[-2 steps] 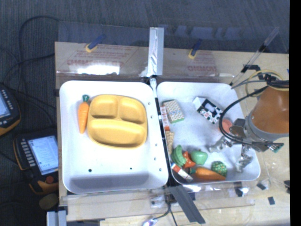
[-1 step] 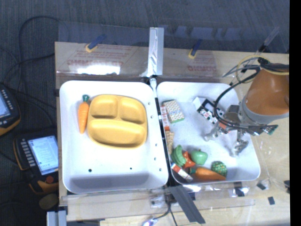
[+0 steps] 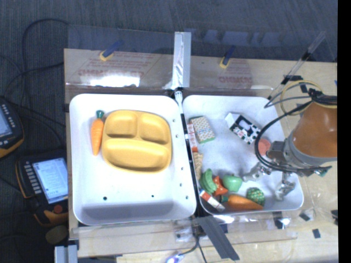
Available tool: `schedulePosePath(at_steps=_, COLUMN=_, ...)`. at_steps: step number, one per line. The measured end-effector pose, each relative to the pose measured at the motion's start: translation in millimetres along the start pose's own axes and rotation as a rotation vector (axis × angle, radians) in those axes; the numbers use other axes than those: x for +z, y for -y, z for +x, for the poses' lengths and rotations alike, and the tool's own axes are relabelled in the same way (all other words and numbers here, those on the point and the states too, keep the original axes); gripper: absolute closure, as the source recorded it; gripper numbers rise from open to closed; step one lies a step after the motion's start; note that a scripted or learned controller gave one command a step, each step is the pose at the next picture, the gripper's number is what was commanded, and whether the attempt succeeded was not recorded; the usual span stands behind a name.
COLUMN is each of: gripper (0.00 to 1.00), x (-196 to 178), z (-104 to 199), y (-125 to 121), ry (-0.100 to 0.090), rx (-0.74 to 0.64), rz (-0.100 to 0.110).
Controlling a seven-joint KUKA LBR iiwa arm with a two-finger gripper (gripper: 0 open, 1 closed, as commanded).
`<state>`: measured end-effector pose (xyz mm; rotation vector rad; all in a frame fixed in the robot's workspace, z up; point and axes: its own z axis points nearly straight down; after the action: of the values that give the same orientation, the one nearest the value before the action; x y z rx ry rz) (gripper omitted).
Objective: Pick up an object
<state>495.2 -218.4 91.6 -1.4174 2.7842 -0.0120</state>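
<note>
My gripper hangs low in the right bin, fingers spread wide with nothing between them — no pick made yet. The nearest candidate, a green strawberry-like toy, lies just at my seven o'clock; closing on something and lifting remain.

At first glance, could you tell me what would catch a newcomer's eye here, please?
The yellow divided tray fills much of the left bin, with a toy carrot beside it. In the right bin, bright toy food is heaped at the near edge, and the pincer hangs just right of that heap.
</note>
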Motion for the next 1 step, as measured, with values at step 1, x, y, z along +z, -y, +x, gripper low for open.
schedulePosePath(at_steps=1, gripper=0.00, x=3.5, z=-41.9, y=52.9, ry=0.000, rx=-0.105, rz=-0.016)
